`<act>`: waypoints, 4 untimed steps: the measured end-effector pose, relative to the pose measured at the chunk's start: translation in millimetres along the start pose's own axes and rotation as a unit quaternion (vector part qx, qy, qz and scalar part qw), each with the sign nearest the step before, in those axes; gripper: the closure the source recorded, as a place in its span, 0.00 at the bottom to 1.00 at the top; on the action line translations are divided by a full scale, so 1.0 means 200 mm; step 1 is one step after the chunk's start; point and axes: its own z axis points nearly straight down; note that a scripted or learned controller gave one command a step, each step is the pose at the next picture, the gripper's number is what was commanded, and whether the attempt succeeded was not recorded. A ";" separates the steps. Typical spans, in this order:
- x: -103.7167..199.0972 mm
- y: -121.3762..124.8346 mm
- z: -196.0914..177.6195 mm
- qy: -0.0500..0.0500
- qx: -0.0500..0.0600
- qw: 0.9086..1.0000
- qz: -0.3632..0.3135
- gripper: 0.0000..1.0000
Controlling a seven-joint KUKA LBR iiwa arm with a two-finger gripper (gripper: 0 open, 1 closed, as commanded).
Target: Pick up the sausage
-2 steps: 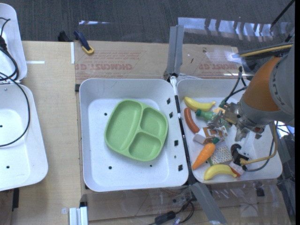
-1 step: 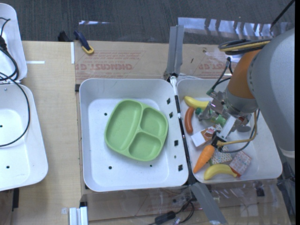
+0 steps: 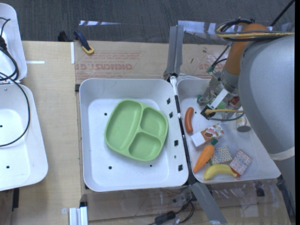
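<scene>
The sausage (image 3: pixel 189 120), a short red-orange link, lies in the right bin (image 3: pixel 187 90) close to its left wall, pointing toward the far and near edges. My gripper (image 3: pixel 205 101) hangs over the far part of that bin, to the right of the sausage and a little beyond it, apart from it. The wrist hardware blocks the fingertips. Nothing shows between them.
In the right bin lie a carrot (image 3: pixel 204 157), a banana (image 3: pixel 219 171), a small picture box (image 3: pixel 211 134), a waffle-like piece (image 3: pixel 221 154) and a pink packet (image 3: pixel 241 162). The left bin (image 3: pixel 93 139) holds a green divided plate (image 3: pixel 136 130). The arm fills the right side.
</scene>
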 end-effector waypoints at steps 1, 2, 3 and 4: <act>0.21 -0.38 -0.49 0.011 -0.016 1.000 0.014 0.00; 0.18 -0.74 -0.48 0.010 -0.015 1.000 0.004 0.00; 0.31 -0.71 -0.48 0.011 -0.015 0.997 0.080 0.00; 0.22 -0.84 -0.48 0.011 -0.015 0.995 0.098 0.00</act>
